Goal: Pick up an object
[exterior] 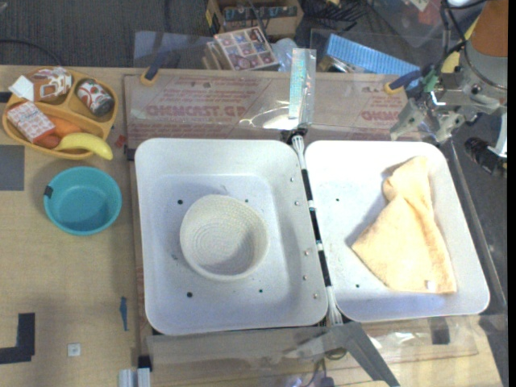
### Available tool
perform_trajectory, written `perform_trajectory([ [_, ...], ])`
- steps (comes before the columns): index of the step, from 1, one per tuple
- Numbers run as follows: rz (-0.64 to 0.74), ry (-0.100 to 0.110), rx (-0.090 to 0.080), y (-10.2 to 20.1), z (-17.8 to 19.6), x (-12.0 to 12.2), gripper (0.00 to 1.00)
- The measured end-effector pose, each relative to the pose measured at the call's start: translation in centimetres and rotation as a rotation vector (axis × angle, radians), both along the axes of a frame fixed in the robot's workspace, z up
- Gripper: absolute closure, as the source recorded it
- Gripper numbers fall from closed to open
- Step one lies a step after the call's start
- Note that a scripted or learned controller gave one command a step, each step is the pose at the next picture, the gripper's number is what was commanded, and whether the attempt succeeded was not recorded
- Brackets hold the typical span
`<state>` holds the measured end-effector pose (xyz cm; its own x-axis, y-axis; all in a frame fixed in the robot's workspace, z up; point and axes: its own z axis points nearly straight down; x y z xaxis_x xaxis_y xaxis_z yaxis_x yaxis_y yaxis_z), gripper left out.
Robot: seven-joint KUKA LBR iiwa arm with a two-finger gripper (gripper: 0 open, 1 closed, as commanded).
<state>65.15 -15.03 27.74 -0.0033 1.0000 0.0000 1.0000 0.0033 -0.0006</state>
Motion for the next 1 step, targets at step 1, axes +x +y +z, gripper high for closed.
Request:
perform_trajectory([
  [1, 0.089, -0.001, -0.001, -1.21, -9.93, 1.34, 0.00],
])
